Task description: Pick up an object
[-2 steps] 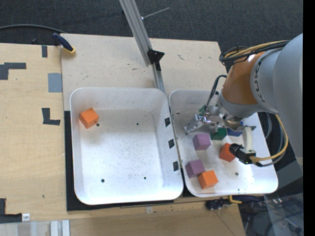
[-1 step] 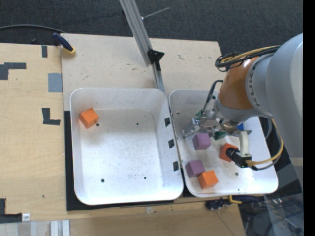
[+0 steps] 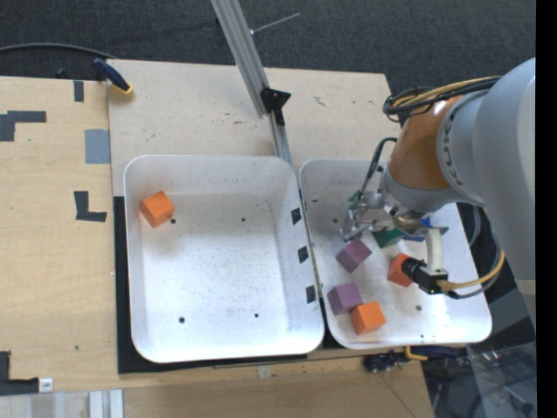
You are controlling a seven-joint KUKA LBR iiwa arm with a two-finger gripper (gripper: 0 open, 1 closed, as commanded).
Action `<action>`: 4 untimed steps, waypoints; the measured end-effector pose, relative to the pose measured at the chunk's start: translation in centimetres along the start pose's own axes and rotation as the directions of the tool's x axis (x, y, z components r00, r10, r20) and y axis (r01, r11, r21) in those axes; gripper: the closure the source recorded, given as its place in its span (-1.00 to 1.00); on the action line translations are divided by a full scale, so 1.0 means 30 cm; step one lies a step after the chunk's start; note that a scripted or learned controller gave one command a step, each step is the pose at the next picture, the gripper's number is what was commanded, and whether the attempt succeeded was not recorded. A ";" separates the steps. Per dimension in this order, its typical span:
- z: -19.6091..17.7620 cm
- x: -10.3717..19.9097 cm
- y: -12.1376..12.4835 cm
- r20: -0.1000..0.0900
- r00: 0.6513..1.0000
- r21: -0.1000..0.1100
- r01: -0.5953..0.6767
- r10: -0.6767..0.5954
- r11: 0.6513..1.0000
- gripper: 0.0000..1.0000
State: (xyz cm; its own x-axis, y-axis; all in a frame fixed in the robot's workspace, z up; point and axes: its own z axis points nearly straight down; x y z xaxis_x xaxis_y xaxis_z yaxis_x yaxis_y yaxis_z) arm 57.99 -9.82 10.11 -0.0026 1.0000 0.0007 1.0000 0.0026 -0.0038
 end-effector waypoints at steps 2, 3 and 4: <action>-0.310 0.002 0.017 0.002 1.000 -0.002 -0.001 0.001 1.000 1.00; -0.456 0.007 0.038 0.001 1.000 -0.007 0.000 0.000 1.000 1.00; -0.484 0.186 0.090 -0.001 1.000 -0.004 0.004 -0.004 1.000 1.00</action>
State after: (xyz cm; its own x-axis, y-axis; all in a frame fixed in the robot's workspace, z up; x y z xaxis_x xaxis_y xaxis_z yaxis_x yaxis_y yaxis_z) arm 60.72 -4.26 24.62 -0.0068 1.0000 0.0016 1.0000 0.0068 0.0001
